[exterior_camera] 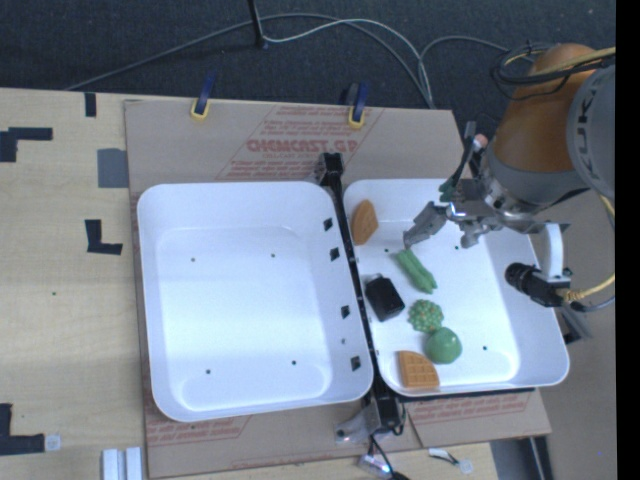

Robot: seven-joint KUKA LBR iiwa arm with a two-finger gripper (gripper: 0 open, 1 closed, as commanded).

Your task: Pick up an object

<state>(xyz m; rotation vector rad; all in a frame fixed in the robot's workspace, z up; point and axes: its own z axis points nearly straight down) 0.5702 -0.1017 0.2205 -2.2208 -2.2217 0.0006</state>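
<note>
The gripper (440, 220) hangs over the upper part of the right bin (520, 363), its 2 dark fingers (421, 225) slanting down toward 8 o'clock; from this high angle I cannot tell whether they are spread or closed, and nothing shows between them.

There are 6 candidates in that bin. An orange wedge (363, 221) lies near the divider at the gripper's 9 o'clock. A long green vegetable (416, 270) lies just below the fingertips, at about 6 o'clock. A black block (383, 297) sits at 7 o'clock from the gripper, with a green broccoli floret (425, 315), a green ball (442, 345) and a waffle-like orange square (417, 369) toward 6 o'clock. The left bin (240, 200) sits beside it across the divider.

The long green vegetable looks like the nearest and cleanest target. A good grasp would likely centre above its middle, turn the fingers across its narrow width, then descend straight. The broccoli floret, ball and square crowd together, so a try there risks nudging neighbours.
</note>
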